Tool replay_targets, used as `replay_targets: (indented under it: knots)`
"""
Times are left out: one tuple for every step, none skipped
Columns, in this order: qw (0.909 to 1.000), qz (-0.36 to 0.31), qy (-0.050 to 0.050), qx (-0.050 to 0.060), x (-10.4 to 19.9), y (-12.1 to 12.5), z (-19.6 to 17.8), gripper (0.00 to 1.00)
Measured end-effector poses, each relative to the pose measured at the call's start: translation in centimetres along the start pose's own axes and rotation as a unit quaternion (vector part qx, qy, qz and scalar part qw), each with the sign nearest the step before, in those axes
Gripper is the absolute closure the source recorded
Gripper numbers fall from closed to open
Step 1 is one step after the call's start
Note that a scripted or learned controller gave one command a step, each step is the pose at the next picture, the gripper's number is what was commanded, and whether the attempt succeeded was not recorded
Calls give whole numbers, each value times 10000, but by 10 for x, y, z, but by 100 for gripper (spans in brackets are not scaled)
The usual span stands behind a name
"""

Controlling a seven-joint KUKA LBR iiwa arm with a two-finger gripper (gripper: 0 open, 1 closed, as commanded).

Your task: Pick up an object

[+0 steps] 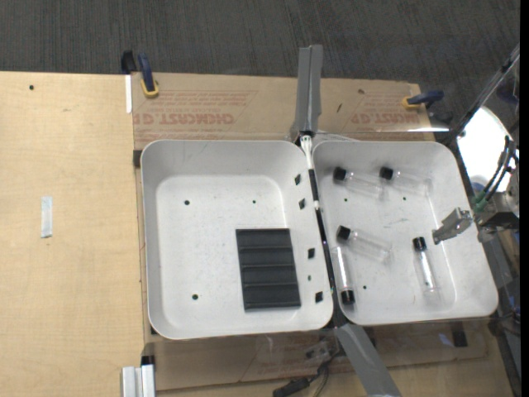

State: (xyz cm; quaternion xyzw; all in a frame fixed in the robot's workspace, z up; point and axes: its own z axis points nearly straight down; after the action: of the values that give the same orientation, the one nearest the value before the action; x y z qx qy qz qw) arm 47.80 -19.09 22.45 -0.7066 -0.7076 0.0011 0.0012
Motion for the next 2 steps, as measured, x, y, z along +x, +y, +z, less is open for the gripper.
replay_targets:
  knots:
    - [9996,-270,-1,-2,12,65,98,0]
    - [9999,-93,61,9,-24,38,134,0]
